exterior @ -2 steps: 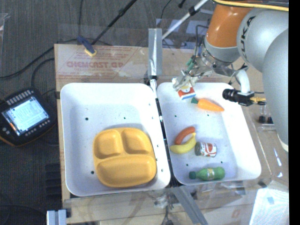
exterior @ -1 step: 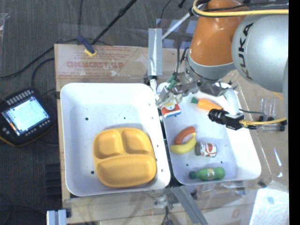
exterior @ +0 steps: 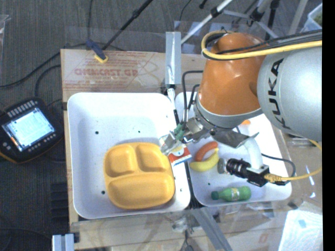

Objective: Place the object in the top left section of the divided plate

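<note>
A yellow divided plate (exterior: 138, 175) lies in the left bin (exterior: 94, 119), toward its front right. Its two small sections face the back and the large one faces the front. My gripper (exterior: 172, 143) hangs just past the plate's back right corner, over the wall between the bins. It is shut on a small red, white and blue packet (exterior: 179, 155), which hangs under the fingertips beside the plate's right edge. The arm's orange band (exterior: 230, 82) covers the back of the right bin.
In the right bin (exterior: 272, 192) a banana (exterior: 205, 164) lies with a red sausage-like piece (exterior: 207, 149) just behind it. A green bottle (exterior: 231, 194) lies near the front. A small orange thing (exterior: 245, 123) peeks out under the arm.
</note>
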